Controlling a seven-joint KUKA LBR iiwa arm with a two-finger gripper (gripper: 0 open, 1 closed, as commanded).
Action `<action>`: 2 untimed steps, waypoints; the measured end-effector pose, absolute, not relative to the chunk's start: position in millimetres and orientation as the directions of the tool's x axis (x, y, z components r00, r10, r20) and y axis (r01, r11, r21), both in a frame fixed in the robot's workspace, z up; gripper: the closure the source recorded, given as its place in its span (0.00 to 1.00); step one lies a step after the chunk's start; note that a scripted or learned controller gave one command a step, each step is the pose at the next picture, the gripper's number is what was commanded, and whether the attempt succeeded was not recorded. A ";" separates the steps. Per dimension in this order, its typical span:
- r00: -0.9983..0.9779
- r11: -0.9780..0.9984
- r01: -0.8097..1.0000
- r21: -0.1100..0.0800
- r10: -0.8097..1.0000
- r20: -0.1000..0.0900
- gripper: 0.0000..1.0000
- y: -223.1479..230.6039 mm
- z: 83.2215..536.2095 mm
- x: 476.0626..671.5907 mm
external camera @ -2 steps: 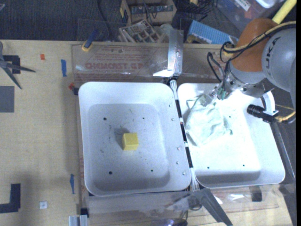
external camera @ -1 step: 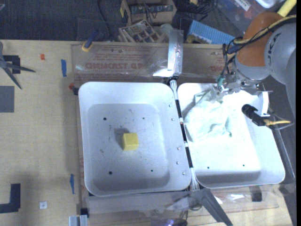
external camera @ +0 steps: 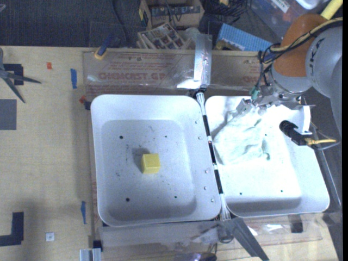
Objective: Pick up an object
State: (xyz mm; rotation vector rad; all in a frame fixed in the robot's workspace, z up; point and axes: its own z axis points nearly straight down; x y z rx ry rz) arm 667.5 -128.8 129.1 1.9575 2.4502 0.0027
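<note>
Sitting apart — yellow block [external camera: 151, 163], fingers [external camera: 246, 106]

Plastic sheet [external camera: 142, 70]: faint red print, unreadable.

Arm [external camera: 326, 58]: showing rounded grey casing
Band [external camera: 296, 34]: showing orange, above the wrist
Cables [external camera: 283, 48]: running black along the band

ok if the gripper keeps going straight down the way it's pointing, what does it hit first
Most likely the pale crumpled cloth in the right bin, which lies just below and left of the gripper. Depth is hard to judge from this slanted view.
</note>
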 end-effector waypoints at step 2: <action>-0.193 0.193 0.981 0.017 0.981 -0.007 1.00 -174.2 103.9 672.0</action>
